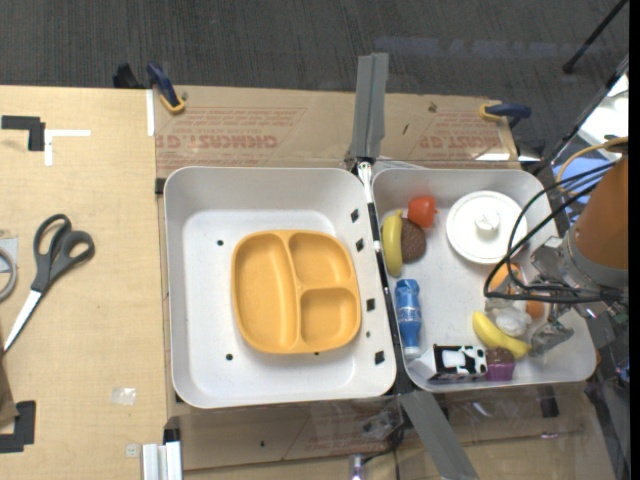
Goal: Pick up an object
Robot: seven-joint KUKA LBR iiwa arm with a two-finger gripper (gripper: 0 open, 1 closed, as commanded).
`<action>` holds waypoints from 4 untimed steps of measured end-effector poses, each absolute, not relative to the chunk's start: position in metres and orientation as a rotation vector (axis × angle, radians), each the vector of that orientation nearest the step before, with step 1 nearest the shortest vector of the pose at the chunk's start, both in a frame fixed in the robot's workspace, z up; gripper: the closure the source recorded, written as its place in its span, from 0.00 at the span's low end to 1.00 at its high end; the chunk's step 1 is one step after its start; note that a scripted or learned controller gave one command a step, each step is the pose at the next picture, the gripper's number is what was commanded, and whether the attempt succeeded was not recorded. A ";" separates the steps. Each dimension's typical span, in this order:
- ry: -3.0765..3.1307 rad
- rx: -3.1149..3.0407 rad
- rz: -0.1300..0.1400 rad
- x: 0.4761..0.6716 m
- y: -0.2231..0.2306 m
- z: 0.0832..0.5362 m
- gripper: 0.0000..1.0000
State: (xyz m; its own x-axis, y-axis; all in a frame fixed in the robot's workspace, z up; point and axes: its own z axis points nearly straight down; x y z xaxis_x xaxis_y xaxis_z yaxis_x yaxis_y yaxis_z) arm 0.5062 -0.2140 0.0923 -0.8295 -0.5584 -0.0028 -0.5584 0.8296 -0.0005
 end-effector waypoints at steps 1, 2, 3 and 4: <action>3.053 -0.720 0.001 0.581 -0.180 0.094 0.00; 3.069 -0.623 -0.003 0.662 -0.162 0.131 0.00; 3.041 -0.746 -0.006 0.542 -0.139 0.095 0.00; 3.017 -0.772 -0.018 0.494 -0.104 0.098 0.00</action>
